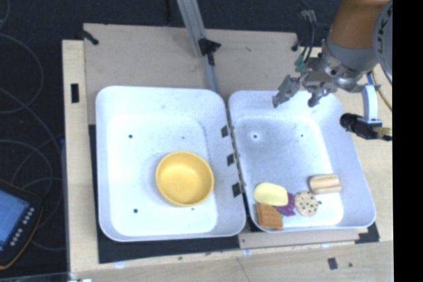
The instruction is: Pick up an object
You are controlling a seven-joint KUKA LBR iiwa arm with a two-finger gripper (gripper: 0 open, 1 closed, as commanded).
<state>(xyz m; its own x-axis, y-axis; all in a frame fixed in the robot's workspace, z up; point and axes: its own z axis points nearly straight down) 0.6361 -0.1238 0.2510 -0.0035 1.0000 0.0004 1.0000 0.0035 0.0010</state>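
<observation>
My gripper point(297, 99) hangs above the far edge of the right bin point(277, 135), fingers spread open with nothing between them. Well below it, along the near edge of that bin, lie a pale yellow lump point(271, 193), an orange-brown slab point(269, 215), a small purple piece point(288, 209), a speckled round cookie point(307, 203) and a tan cylinder point(324, 183). A yellow bowl point(184, 177) sits upright in the left bin point(125, 122).
A grey metal rail point(188, 3) slants down from the top to the gap between the bins. A black connector point(353, 122) juts over the right bin's right rim. A tablet point(12, 221) lies off the bench at lower left.
</observation>
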